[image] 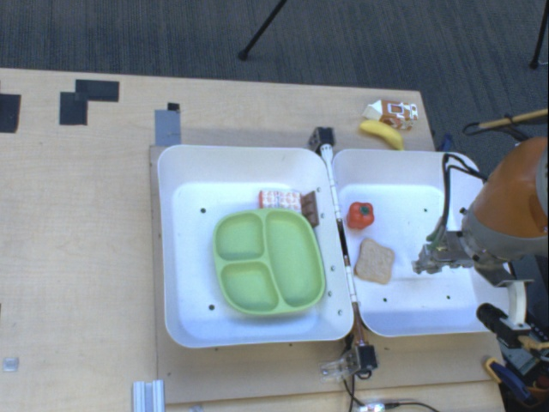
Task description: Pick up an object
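Bread slice [375, 261] lies in our right bin [390, 316], near our claw [426, 264]; its grip state we cannot tell.

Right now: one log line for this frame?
gripper: over right bin, fingers unclear | nearest: bread slice, apart | tomato: untouched | green plate: left bin

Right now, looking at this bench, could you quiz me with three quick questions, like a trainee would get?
1. True or false: the green plate lies in the same bin as the tomato.
2. What lies nearest the gripper? A) bread slice B) banana C) green plate
3. Fill in: the banana lies ____ the bins, on the bench.

Key: 1 false; 2 A; 3 outside.
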Controlling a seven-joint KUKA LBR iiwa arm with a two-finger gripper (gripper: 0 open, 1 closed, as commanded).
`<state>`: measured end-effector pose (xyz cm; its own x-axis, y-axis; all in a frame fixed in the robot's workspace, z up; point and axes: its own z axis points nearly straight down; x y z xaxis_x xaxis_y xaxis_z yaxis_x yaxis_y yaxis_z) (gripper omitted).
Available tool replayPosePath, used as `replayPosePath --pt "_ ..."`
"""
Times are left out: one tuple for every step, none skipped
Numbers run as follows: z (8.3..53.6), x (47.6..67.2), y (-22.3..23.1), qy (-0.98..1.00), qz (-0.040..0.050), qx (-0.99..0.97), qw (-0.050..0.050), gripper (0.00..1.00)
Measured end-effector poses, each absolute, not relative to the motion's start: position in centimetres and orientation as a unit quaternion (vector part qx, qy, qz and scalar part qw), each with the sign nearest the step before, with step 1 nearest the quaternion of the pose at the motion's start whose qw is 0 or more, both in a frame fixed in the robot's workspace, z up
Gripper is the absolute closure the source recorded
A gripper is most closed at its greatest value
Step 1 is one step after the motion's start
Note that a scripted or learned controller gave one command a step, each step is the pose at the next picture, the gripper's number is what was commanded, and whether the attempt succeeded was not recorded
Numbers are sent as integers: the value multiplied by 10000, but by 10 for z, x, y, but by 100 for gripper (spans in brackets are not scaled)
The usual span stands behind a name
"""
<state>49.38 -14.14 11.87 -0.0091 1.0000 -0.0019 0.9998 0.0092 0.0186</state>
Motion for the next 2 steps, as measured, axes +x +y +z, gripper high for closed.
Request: replayPosePath --pt "119 494 -141 7101 58 7040 71 0" --pt "88 490 -89 7080 28 7062 55 0"
